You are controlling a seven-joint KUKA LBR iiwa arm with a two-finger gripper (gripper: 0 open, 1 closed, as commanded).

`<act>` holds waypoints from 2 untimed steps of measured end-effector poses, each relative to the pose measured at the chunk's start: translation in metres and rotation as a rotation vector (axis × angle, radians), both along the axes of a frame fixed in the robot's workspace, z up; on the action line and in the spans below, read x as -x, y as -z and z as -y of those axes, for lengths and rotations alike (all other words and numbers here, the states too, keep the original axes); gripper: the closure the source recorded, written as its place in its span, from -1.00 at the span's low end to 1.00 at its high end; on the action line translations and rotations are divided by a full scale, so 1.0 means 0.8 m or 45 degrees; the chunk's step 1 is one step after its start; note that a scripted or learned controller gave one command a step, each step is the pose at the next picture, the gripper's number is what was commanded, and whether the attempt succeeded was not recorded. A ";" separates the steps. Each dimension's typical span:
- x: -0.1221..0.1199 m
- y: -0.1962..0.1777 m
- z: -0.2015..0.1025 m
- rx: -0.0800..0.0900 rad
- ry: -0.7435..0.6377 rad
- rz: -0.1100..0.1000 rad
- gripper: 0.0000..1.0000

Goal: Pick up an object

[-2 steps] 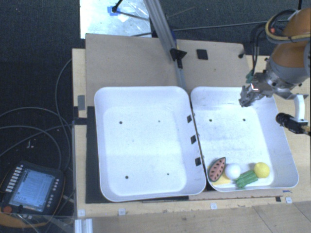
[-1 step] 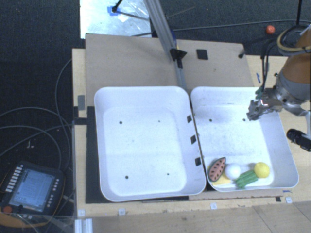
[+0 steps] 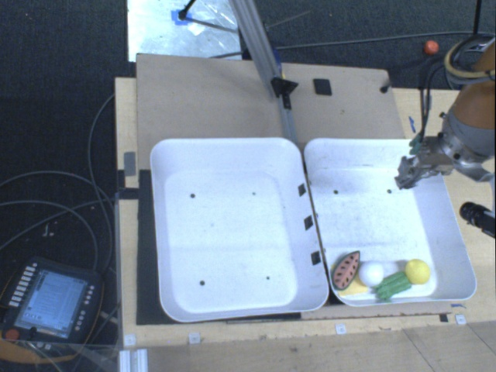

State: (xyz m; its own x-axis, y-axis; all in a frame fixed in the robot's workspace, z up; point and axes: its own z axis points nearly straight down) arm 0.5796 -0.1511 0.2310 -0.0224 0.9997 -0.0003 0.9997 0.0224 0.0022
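Two shallow white bins sit side by side on the bench [image 3: 209, 91]. The right bin [image 3: 364, 208] holds a cluster of toys along its near edge: a watermelon slice [image 3: 346, 269], a white ball [image 3: 372, 273], a green piece [image 3: 394, 284] and a yellow ball [image 3: 418, 270], all close together, the white ball touching the green piece. The gripper [image 3: 406, 175] hangs over the far right part of that bin, well apart from the toys. Whether it is open cannot be told. The left bin [image 3: 232, 223] lies beside it.

My pincer [image 3: 406, 175] hangs over the right bin's [image 3: 434, 208] far side; a slice [image 3: 346, 269], egg [image 3: 372, 273], pickle [image 3: 394, 284] and lemon [image 3: 417, 270] line its near edge.
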 end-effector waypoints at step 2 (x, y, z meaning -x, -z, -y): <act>-0.001 -0.026 0.000 0.000 -0.001 0.002 1.00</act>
